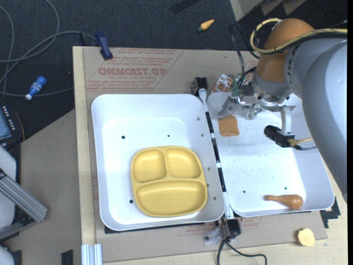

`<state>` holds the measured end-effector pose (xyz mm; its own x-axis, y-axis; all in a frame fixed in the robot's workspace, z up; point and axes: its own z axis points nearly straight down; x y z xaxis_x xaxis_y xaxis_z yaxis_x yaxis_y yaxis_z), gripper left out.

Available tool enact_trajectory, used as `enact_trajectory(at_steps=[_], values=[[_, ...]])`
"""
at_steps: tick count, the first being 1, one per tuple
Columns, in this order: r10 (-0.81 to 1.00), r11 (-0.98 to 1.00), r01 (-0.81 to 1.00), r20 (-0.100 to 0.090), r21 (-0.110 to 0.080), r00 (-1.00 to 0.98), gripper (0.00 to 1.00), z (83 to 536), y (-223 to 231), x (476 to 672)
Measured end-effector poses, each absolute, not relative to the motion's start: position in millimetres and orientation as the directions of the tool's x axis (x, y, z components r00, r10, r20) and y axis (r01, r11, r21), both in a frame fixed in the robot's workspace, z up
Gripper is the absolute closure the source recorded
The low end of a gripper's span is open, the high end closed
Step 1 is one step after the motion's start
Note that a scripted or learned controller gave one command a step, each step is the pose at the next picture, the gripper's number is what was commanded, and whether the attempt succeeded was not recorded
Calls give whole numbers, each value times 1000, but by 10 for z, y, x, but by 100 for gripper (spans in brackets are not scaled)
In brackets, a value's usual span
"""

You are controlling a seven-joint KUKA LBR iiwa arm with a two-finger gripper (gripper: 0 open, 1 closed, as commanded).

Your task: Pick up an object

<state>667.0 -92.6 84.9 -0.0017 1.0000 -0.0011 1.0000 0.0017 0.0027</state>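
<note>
Overhead, gripper (pixel 241 108) low over far-left corner of right bin (pixel 309 195), finger state impossible to tell, tan bread slice (pixel 228 126) just beside it, drumstick (pixel 285 200) near edge, yellow divided plate (pixel 167 180) in left bin (pixel 110 148).

Yellow tray (pixel 168 181) in left bin (pixel 105 115)
</note>
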Motion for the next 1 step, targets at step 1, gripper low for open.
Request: enact_trajectory(at_steps=[1], values=[[1000, -1, 1000, 0, -3, 1, 0, 848, -922, 6425]])
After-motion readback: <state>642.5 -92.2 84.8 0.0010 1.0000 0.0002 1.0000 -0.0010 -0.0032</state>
